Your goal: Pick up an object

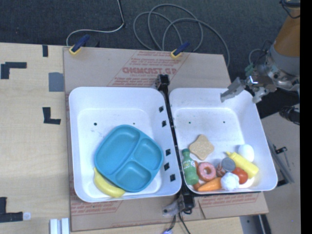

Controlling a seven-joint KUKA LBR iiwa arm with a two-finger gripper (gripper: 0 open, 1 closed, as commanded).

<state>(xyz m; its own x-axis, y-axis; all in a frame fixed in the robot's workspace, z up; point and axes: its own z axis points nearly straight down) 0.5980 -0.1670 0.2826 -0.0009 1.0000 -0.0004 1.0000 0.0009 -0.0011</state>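
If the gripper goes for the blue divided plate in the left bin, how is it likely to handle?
The blue plate looks like rigid plastic, so probably stiff and light. It is wide and shallow, so the gripper would likely need its rim. It lies partly over the banana, so it may sit tilted and rock or slide when pushed.

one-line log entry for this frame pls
phase: pre-grasp | gripper: open, holding nothing, over right bin far corner | toy food pile: near end of right bin | blue tray: left bin
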